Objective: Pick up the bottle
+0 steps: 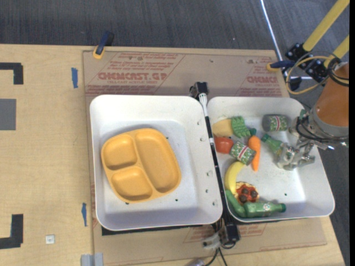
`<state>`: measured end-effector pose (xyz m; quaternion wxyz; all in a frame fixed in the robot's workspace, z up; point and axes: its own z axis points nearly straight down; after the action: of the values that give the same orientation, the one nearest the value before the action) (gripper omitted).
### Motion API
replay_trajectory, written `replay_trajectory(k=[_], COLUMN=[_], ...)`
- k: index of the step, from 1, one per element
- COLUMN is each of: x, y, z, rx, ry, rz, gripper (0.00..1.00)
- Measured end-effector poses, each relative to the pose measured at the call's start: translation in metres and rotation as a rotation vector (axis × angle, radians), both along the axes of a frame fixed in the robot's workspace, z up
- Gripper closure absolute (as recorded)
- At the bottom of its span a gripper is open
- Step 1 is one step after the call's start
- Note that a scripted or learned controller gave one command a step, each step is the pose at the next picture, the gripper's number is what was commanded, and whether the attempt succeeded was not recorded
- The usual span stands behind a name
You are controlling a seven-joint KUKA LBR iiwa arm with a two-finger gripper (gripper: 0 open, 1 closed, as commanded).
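White plastic makes up both shallow bins: the left bin (100, 126) holds a yellow-orange divided plate (141, 163), and the right bin (319, 190) holds a jumble of toy food. There I can pick out a banana (233, 176), a carrot (255, 151), a tomato (223, 144), a small can (275, 122) and a green bottle (259, 208) lying on its side along the near wall. A second small green bottle (272, 143) lies just left of the gripper (293, 155). The gripper hangs low over the bin's right half, and whether it is open or closed I cannot tell; nothing shows between its tips. The arm's orange band (336, 101) is cut off at the edge. Both bins sit on brown cardboard (144, 73) over a pale wooden bench (39, 165), with dark carpet (138, 10) beyond.
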<state>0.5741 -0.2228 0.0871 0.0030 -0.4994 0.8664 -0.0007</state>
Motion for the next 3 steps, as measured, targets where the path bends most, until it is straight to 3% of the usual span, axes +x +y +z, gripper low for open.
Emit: replay_trajectory(k=[1, 2, 3], x=[0.001, 0.003, 0.003], y=[0.003, 0.003, 0.003], z=[0.0, 0.011, 0.011], rx=[0.004, 0.005, 0.005], ry=[-0.001, -0.009, -0.008], rz=[0.001, -0.004, -0.003], gripper=[0.0, 1.0, 0.0])
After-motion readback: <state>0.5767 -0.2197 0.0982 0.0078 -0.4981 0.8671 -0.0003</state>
